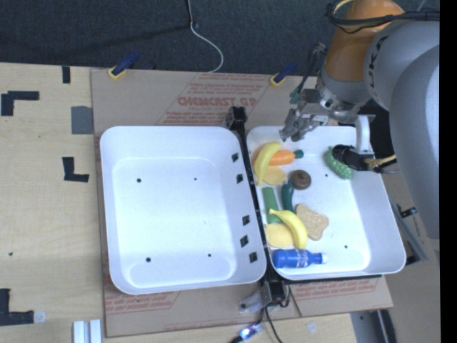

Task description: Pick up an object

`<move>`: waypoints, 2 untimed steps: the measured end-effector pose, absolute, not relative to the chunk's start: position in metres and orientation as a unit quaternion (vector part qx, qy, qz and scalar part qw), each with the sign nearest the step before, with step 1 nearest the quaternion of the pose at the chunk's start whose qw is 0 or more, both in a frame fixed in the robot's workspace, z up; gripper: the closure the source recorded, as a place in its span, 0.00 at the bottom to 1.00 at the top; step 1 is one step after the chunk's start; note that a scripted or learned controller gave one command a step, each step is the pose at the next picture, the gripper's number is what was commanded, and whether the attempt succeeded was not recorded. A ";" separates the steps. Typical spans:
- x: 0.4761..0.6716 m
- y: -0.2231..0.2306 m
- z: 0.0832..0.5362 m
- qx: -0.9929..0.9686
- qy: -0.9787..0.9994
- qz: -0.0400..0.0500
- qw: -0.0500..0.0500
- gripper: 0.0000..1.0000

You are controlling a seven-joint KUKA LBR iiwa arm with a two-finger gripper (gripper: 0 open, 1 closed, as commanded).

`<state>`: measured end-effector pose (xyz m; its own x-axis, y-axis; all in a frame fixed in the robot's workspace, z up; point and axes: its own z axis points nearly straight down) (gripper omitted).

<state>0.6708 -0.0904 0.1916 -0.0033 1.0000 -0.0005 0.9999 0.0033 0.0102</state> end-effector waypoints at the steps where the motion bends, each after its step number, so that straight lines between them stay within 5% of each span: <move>1: 0.670 -0.059 0.407 0.705 0.709 0.006 0.007 1.00; 2: 0.668 -0.046 0.525 0.706 0.708 0.005 0.006 1.00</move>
